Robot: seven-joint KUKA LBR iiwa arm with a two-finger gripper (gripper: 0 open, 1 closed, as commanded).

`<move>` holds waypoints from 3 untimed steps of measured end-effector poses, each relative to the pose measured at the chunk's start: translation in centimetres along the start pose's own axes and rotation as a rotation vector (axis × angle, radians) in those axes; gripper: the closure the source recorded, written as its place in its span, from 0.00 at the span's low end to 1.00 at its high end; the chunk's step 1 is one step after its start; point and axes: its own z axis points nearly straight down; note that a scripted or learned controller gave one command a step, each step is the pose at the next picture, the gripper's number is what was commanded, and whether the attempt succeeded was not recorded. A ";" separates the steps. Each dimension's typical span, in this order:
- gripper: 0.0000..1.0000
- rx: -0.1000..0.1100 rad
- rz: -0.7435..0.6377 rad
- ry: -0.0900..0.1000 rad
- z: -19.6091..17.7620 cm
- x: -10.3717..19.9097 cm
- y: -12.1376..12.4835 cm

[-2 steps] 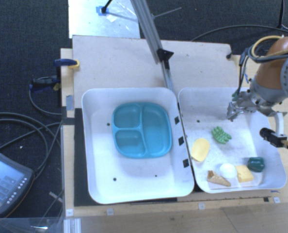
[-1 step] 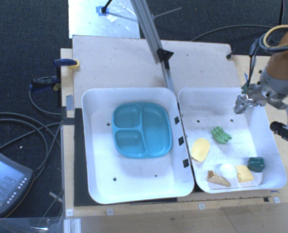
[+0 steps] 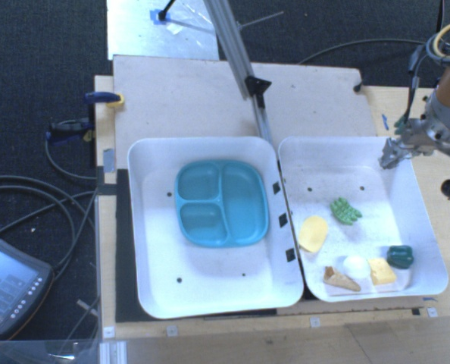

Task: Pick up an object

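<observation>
Gripper: the gripper sits at the upper right corner of the right bin, low over the rim; nothing visible between its tips, and whether it is spread or closed, cannot tell.
Objects: all in the right bin's lower half: green leafy piece, yellow chip, white ball, tan wedge, yellow block, dark green pepper.
Key relation: nearest candidate is the green leafy piece, down and left of the gripper, apart from the others; its long axis runs slantwise, upper left to lower right.
Cluster: ball, wedge, block, pepper sit close together near the front wall, probably harder to pinch cleanly.
Left bin: left bin holds a blue divided plate.
Stage: looks like approach, no pick yet.
</observation>
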 end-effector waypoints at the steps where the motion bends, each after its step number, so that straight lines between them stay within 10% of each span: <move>1: 1.00 0.002 -0.004 0.001 -2.7 0.0 0.2; 3: 1.00 0.007 -0.010 0.005 -2.0 10.5 -1.3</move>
